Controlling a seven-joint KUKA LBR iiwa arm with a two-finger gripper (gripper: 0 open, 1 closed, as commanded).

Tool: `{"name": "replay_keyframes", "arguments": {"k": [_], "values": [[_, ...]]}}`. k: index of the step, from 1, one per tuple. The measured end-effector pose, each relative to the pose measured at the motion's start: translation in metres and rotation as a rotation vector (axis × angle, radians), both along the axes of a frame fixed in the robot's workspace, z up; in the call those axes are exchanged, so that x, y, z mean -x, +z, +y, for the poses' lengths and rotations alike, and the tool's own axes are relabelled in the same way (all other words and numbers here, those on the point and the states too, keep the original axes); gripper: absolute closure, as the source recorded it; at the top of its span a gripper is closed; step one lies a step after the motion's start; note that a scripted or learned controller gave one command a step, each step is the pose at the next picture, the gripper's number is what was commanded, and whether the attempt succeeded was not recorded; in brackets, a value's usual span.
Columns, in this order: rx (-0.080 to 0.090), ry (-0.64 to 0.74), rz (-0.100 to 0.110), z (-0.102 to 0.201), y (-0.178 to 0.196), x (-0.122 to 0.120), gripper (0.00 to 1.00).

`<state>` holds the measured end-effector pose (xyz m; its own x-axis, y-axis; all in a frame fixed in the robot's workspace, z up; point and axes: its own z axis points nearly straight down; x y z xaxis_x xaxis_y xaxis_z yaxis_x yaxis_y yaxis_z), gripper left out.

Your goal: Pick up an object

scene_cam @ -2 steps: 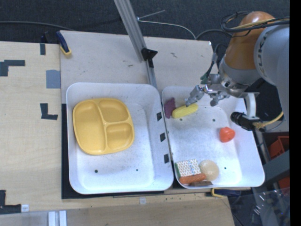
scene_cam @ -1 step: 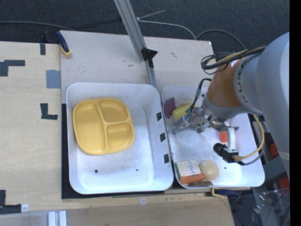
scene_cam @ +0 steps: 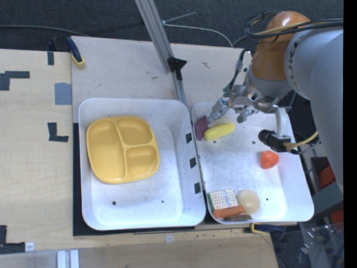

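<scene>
My gripper [scene_cam: 230, 114] hangs over the back of the right bin [scene_cam: 245, 161], its two fingers spread apart with nothing between them. One finger [scene_cam: 216, 111] points down toward a yellow corn cob [scene_cam: 219, 131] lying just below it. A small purple object [scene_cam: 201, 128] lies against the bin's left wall beside the corn. An orange-red piece [scene_cam: 269, 159] sits near the right side. At the front of the bin lie a patterned packet [scene_cam: 222, 197], an orange carrot-like stick [scene_cam: 227, 211] and a pale round object [scene_cam: 248, 201].
The left bin [scene_cam: 100, 200] holds a yellow divided tray [scene_cam: 122, 148]. A metal pole [scene_cam: 157, 35] slants across the bench behind the bins. The arm's grey body and orange band [scene_cam: 276, 43] fill the upper right, with cables around them.
</scene>
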<state>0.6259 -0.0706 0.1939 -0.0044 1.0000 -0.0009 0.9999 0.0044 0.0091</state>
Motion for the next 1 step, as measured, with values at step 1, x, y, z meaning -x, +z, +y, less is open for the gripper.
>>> {"name": "replay_keyframes", "arguments": {"k": [1], "values": [[-0.003, 0.001, 0.012, 0.0752, -0.0060, 0.0631, 0.00]]}}
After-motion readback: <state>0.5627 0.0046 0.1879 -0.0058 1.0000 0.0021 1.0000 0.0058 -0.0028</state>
